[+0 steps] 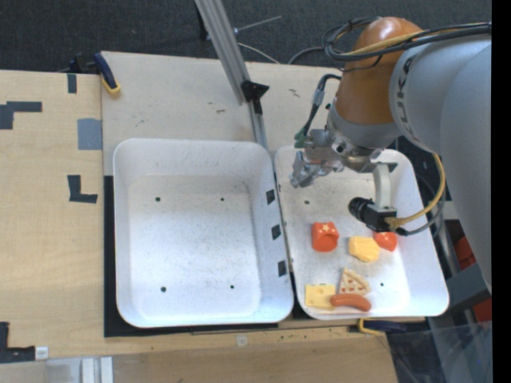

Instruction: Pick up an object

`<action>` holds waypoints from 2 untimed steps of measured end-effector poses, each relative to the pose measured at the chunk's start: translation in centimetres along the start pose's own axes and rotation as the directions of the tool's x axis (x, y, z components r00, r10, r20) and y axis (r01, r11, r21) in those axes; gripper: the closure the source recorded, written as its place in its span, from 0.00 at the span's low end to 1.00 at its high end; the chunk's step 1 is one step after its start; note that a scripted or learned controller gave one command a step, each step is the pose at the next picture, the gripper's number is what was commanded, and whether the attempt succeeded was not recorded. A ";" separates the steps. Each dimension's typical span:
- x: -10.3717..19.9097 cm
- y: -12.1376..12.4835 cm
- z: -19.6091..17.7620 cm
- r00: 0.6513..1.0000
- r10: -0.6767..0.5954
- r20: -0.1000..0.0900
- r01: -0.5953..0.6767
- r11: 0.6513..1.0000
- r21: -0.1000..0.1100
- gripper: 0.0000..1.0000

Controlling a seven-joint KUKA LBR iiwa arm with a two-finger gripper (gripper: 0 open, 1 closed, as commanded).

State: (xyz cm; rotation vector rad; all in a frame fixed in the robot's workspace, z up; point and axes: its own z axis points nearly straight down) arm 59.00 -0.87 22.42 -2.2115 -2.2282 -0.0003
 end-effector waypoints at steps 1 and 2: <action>5.6 -0.3 -1.0 1.000 0.000 0.000 0.000 1.000 -0.001 1.00; 10.8 -0.1 0.5 1.000 0.001 0.001 -0.001 1.000 0.002 1.00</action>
